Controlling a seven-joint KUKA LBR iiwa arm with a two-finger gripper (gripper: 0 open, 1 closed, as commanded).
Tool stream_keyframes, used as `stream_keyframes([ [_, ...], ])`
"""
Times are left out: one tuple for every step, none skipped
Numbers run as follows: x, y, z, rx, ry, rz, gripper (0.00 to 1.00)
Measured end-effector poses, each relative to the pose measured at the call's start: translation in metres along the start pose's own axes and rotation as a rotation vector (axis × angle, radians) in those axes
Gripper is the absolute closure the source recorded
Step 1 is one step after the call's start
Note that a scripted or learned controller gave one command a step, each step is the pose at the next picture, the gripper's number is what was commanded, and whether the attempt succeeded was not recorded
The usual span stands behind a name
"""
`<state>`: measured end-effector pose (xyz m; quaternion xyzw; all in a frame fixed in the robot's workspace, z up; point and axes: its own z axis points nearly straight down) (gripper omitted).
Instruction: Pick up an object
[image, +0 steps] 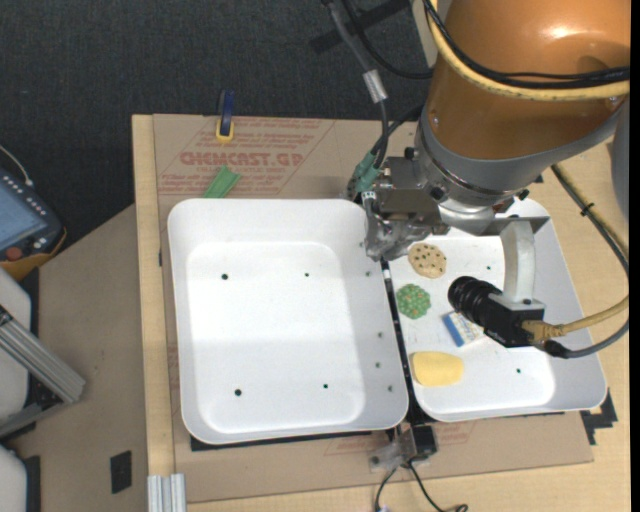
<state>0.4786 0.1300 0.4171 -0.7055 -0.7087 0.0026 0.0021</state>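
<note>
1. A dark carpet (110, 60) covers the floor behind and left of the bench.
2. A brown cardboard sheet (270, 145) with red lettering lies on the bench top.
3. A ridged metal rail (35, 350) slants at the left edge.

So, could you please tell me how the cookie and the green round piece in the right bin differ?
The cookie is tan with dark chips; the green round piece is speckled green. The cookie lies farther back, nearer the hand; the green piece lies nearer the yellow item. Both are round, flat and similar in size.
</note>
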Motion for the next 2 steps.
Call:
stream_keyframes([
  [0.0374, 0.0004, 0.0123, -0.002, 0.0, 0.001, 1.0],
  [0.0357, 0.0005, 0.0114, -0.004, 0.0, 0.004, 0.0],
])
